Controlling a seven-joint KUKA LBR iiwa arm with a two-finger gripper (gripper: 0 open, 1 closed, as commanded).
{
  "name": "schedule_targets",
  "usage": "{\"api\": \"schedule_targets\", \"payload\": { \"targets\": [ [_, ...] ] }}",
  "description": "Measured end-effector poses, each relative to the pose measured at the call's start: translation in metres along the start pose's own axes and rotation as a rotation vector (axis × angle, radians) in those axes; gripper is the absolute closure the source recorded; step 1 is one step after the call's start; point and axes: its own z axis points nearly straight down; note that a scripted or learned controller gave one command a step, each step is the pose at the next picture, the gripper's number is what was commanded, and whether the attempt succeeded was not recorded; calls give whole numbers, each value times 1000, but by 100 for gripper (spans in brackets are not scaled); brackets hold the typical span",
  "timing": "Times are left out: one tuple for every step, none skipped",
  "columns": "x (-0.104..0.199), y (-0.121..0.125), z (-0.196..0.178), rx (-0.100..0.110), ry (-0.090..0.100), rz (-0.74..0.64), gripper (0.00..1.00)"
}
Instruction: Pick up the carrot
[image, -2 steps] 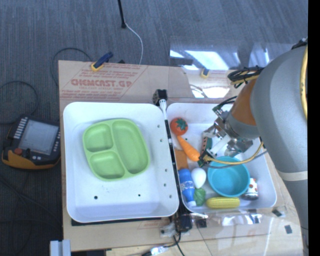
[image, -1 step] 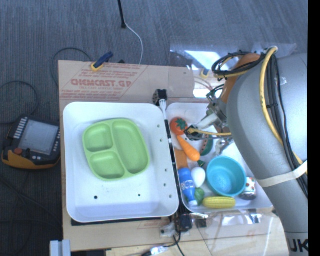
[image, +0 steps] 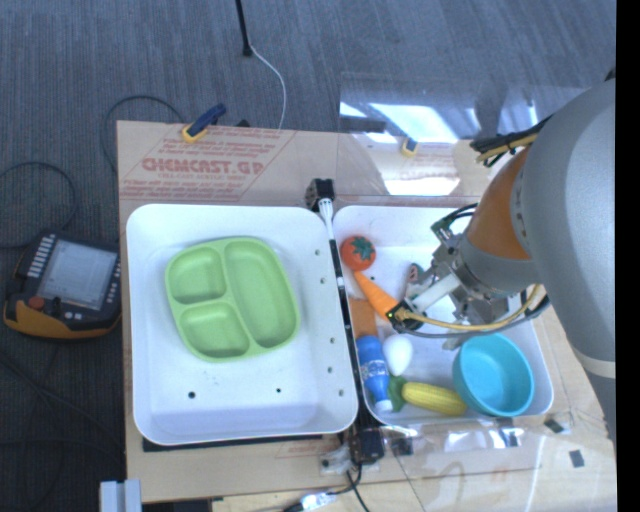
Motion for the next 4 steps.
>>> {"api": "schedule_targets", "payload": {
  "targets": [
    [23,-89,-35,16,-26,90,0],
    [31,-21,-33,10,-30,212,0],
    [18,20,59,10,-14,218,0],
    [69,39,61,4,-21,198,0]
  ]
}}
